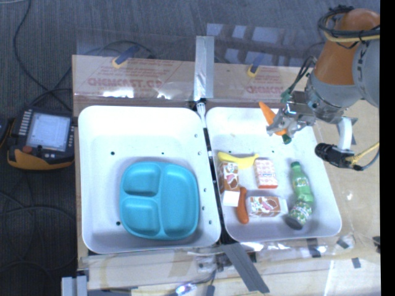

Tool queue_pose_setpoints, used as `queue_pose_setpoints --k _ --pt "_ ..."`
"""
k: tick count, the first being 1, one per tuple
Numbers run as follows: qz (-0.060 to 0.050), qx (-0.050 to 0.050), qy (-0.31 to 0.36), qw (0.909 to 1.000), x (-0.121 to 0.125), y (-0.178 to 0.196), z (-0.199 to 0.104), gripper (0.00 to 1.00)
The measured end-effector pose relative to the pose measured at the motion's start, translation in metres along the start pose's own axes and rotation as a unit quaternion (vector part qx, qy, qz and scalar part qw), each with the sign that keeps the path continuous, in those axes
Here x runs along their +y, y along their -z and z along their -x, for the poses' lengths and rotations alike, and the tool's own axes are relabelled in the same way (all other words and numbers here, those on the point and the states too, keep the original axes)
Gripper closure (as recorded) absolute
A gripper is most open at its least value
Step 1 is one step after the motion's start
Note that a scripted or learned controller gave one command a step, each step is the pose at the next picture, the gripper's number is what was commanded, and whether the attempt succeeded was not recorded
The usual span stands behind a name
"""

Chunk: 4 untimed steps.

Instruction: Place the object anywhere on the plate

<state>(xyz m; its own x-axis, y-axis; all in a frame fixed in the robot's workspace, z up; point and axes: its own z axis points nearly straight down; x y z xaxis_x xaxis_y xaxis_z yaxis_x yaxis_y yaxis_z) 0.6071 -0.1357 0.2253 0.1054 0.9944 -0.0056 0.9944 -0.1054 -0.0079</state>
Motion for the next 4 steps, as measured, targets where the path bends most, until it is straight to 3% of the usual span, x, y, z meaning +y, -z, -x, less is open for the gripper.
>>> queue_pose_setpoints --k 1,2,3,4 --pt "0.0 0.002 0.042 0.9991 -0.038 -0.013 -0.072 1.0" --pt "0.0 0.002 0.146 0.9893 -0.063 -0.034 -0.136 1.0" --pt "0.0 0.002 0.146 0.9893 -0.063 -0.034 -0.136 0.0" --pt "-0.004 0.002 0.146 0.9893 -0.062 -0.029 -0.136 1.0"
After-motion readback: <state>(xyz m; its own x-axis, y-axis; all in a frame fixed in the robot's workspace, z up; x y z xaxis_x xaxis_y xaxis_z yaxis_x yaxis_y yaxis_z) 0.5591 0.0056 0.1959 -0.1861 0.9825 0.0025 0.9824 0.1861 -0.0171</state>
